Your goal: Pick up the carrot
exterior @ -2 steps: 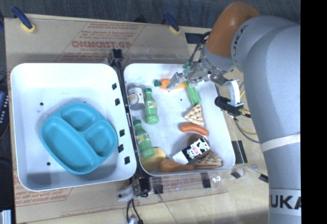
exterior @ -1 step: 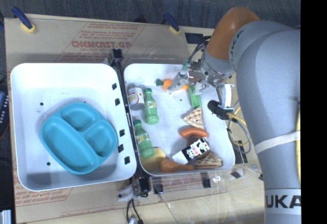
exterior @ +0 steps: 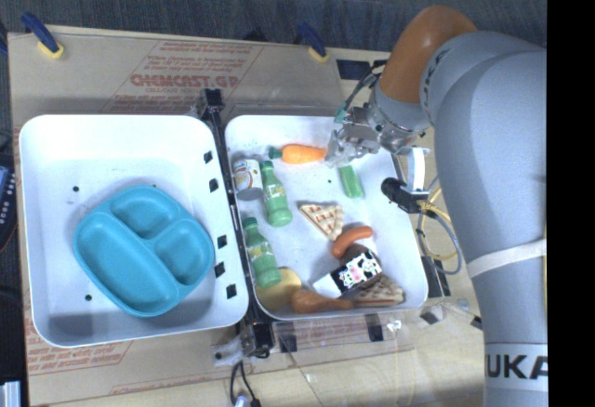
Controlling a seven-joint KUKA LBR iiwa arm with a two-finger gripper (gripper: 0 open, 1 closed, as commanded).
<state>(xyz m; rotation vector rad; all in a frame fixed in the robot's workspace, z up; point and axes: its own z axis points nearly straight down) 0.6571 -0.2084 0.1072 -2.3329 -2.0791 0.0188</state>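
Inside right bin (exterior: 395,238), carrot (exterior: 302,154) beside hand (exterior: 340,150).

Bottle (exterior: 275,194) close below-left of carrot (exterior: 302,154)

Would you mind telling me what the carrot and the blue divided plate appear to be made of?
The carrot looks like moulded toy plastic: uniform orange, smooth, with a small green stub. The blue divided plate also seems plastic, probably matte: one even colour, rounded compartments, only soft highlights. Neither can be confirmed from this view.
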